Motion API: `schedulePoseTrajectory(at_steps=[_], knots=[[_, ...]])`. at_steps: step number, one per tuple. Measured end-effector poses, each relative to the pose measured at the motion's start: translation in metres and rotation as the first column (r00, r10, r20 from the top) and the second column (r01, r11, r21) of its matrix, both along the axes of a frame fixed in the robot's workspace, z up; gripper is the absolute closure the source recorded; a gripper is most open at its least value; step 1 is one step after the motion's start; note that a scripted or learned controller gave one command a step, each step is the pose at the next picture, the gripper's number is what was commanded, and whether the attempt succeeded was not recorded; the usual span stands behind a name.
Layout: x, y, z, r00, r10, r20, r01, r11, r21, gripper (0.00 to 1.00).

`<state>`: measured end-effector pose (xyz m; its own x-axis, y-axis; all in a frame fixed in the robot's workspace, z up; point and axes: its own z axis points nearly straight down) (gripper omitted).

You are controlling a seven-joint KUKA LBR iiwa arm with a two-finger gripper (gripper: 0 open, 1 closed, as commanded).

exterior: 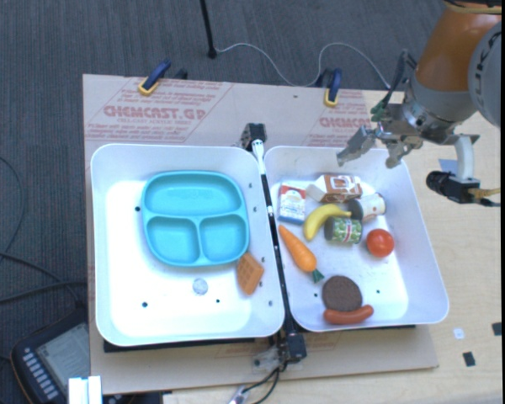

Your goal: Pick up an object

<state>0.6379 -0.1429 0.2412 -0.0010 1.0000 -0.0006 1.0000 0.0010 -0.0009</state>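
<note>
My gripper [372, 152] hangs open above the far edge of the right bin [427, 251], with nothing between its fingers. Below it in that bin lie a small milk carton [335, 187], a white packet with a red label [292, 203], a yellow banana [323, 218], a green-labelled can [343, 230], a red tomato [380, 242], an orange carrot [299, 250], a dark brown round patty [342, 292] and a red sausage [348, 315].
The left bin [118, 301] bears a light blue divided plate [194, 217], a waffle-like orange piece [250, 273] at its right side and a small clear disc [200, 287]. Clamps [155, 77] and cables sit on the board behind the bins.
</note>
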Motion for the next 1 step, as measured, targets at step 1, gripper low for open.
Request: schedulePoseTrajectory(at_steps=[1], knots=[[-0.0357,0.0173,-0.1185,1.000,0.000,0.001,0.000,1.000,0.000,0.00]])
